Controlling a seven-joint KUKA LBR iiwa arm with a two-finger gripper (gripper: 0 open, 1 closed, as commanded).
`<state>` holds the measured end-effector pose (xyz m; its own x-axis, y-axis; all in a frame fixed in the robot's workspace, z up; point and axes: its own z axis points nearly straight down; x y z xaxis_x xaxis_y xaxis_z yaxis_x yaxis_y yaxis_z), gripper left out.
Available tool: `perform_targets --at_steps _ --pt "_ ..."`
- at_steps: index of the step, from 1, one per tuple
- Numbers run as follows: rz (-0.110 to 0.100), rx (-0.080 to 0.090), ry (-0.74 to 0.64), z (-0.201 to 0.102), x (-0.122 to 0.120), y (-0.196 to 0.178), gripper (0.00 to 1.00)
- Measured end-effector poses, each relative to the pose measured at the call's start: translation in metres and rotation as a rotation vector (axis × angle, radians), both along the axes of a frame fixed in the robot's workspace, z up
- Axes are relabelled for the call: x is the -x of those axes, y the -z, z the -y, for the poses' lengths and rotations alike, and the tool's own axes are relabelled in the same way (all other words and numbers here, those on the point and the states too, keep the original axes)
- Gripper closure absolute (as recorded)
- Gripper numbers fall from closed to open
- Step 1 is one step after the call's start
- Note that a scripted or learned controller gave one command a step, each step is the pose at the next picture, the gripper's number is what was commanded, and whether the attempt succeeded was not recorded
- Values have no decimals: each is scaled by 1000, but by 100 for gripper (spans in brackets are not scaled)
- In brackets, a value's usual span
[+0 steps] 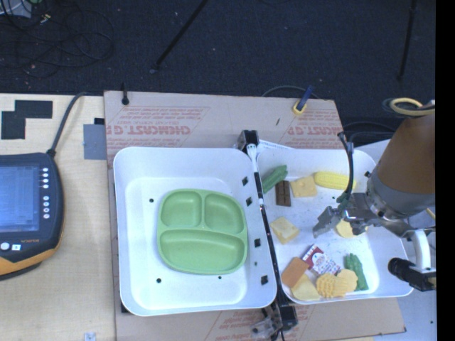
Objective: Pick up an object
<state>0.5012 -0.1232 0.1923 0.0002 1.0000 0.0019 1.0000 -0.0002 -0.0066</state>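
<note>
Low in the frame's right bin (384, 284) lie a waffle (335, 284), a green pod (357, 271) and an orange block (294, 269). Above them the gripper (340, 221) hangs spread open, holding nothing, beside a yellow piece (345, 229). Farther up sits a corn cob (331, 180).

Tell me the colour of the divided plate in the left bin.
The divided plate is light green, seen plainly in the camera view.
</note>
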Motion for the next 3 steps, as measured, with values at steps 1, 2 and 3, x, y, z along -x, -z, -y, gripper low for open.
perform_targets --at_steps 1,2,3 --pt "1 2 -2 43 -72 66 0" --pt "-1 3 -7 -8 -144 103 0" --pt "0 2 -3 -6 -145 88 100"
